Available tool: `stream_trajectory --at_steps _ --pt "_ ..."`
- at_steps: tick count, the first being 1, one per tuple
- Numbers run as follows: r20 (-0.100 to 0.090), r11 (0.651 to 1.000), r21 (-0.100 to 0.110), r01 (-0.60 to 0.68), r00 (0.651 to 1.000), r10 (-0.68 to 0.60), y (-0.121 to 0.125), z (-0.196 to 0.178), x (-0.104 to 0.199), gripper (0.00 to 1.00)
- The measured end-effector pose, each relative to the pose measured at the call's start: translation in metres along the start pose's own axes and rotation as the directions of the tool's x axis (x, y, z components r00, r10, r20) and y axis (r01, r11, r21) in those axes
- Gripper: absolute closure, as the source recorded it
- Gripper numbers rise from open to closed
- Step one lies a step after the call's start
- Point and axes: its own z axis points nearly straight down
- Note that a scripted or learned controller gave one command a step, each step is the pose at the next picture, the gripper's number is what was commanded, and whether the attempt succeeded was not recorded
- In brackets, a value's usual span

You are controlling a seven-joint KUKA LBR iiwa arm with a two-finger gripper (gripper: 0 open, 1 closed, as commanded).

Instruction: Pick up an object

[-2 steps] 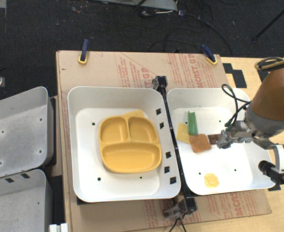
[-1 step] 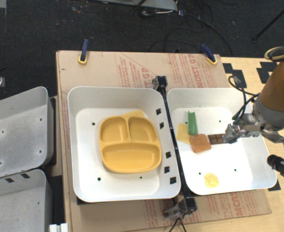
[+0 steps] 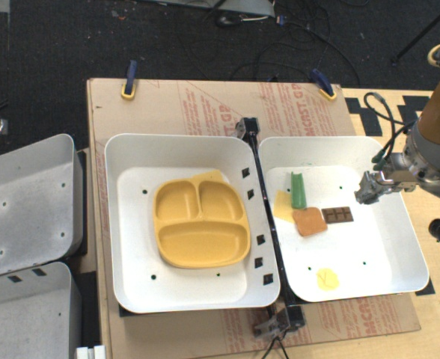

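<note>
Camera view: the tool (image 3: 368, 189) hangs over the right bin (image 3: 399, 275) near its right wall; whether it is open I cannot tell. The chocolate bar (image 3: 337, 215), nearest object, lies just left and below it, long axis running left-right.

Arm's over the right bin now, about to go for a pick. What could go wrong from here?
1. The green block, orange piece and brown chocolate bar lie crowded together, so the gripper may nudge a neighbour or catch two.
2. The chocolate bar and the yellow disc look flat; fingers could slide over them.
3. The gripper sits near the right bin's wall, so a descent could clip it.
</note>
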Motion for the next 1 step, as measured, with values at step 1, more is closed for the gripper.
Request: stream_trajectory --at_steps 1 --pt "-0.002 1.0 0.003 0.004 1.0 -0.004 0.0146 -0.006 0.0519 1.0"
